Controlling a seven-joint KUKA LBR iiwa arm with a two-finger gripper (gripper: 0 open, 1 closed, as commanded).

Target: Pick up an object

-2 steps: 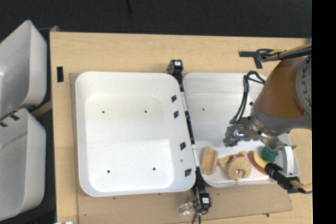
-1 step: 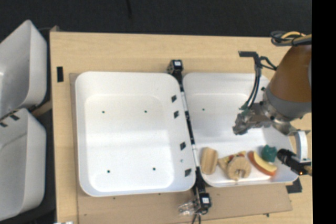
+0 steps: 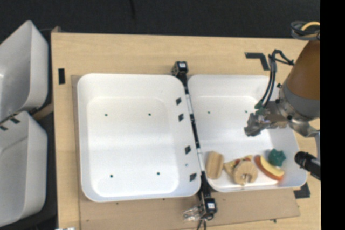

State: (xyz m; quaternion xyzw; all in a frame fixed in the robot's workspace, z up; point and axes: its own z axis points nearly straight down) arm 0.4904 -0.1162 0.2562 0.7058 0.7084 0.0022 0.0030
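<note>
Several small objects lie along the front edge of the right bin (image 3: 226, 94): a tan wooden block (image 3: 214, 164), a tan toy piece with a round wheel (image 3: 242, 170), a red and yellow apple-slice toy (image 3: 268, 168) and a small green piece (image 3: 277, 157). My gripper (image 3: 254, 127) hangs over the right part of that bin, above and a little behind the objects, apart from all of them. I see nothing between its fingers.
The left bin (image 3: 129, 134) sits beside the right one, joined by a black-clipped divider (image 3: 188, 126). The arm with its orange band (image 3: 303, 70) comes in from the right. White blocks (image 3: 19, 116) stand off the bench's left edge.
</note>
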